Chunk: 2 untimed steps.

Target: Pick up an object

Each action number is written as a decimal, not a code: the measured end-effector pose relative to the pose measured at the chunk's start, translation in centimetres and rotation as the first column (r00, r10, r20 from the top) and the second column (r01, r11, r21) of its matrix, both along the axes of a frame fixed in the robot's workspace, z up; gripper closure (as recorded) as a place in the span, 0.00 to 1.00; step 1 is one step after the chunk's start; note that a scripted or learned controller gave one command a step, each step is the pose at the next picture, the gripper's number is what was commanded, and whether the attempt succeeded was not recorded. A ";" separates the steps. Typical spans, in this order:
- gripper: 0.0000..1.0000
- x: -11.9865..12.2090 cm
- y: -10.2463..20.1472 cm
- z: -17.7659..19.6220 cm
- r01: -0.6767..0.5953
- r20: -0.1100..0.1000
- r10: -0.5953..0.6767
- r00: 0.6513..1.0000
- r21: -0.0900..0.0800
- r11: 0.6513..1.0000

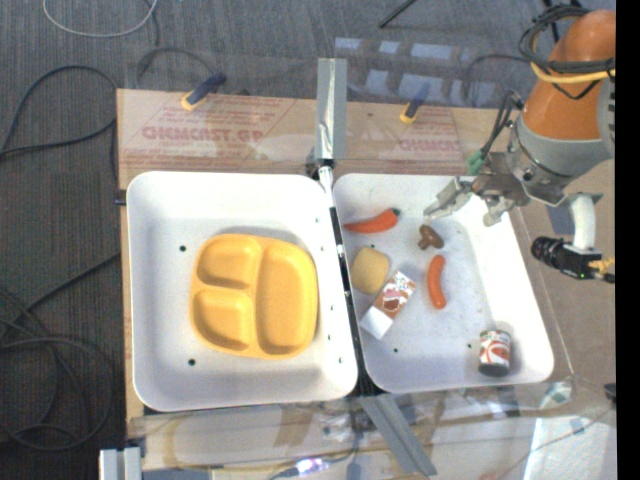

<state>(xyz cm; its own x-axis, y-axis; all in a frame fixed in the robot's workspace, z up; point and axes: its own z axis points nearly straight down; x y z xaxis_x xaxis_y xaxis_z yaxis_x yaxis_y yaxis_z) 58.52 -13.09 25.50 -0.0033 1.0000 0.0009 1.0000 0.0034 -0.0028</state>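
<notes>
The surface (200, 133) carries two white bins side by side. The left bin (150, 298) holds a yellow divided tray (256, 294). The right bin (525, 298) holds a pale potato (369, 268) near its left wall, a small red-and-white carton (390, 301) touching the potato, a red pepper (372, 222) above them, a small can (494, 351) in the near right corner, an orange sausage (436, 281) mid-bin and a little brown piece (431, 236) above it. The hand (466, 203) hangs over the right bin's far right corner, fingers spread open with nothing between them.
</notes>
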 end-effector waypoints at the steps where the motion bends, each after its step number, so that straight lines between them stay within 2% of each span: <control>1: 0.00 -2.5 -4.0 -15.5 -0.205 0.003 0.205 0.979 0.001 0.979; 2: 1.00 -2.5 -3.9 -14.7 -0.205 0.002 0.205 0.979 0.003 0.979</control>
<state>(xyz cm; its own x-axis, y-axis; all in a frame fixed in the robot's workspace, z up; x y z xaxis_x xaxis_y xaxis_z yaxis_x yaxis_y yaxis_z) 56.01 -16.95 10.82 -0.2082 0.9781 0.0040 0.9781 0.2082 -0.0008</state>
